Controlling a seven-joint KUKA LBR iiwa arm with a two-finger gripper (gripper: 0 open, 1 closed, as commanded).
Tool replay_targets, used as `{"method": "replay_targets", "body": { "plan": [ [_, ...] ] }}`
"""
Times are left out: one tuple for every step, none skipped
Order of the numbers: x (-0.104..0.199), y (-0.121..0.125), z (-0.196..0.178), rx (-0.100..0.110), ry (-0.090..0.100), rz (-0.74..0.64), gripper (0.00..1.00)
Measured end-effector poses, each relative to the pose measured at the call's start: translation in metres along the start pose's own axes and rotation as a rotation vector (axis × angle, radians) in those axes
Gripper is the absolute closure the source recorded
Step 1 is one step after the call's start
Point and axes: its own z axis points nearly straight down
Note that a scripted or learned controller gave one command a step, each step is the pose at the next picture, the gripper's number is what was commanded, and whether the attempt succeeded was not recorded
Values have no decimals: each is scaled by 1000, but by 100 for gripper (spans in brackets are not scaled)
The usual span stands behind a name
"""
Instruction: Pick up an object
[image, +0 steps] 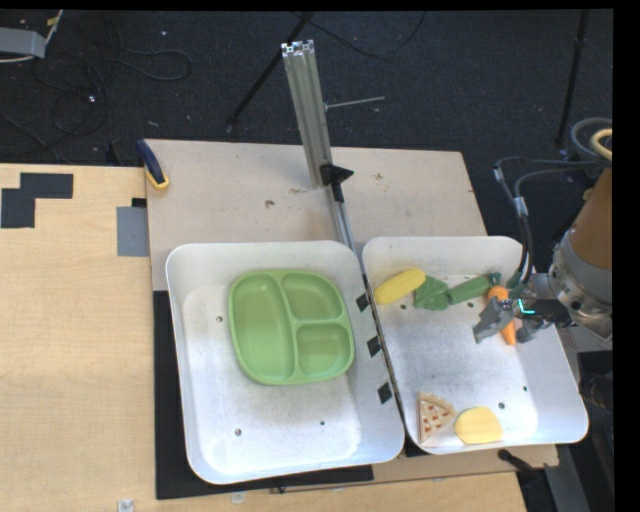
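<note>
Left of the divider, the left bin (200, 420) holds a green plate (291, 327). Right bin (560, 400): corn (399, 286), green veggie (455, 292), pizza slice (433, 415), yellow lemon (478, 426). Gripper (497, 322) hovers near the far right rim by an orange carrot (503, 315); floor between mostly bare.

Two white bins (200, 420), one green divided plate (291, 326), five toy foods (478, 426).
</note>
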Motion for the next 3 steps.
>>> {"method": "replay_targets", "body": {
  "plan": [
    [0, 0, -1, -1, 0, 0, 0],
    [-8, -3, 59, 5, 1, 1, 0],
    [-11, -2, 123, 6, 2, 1, 0]
  ]
}}
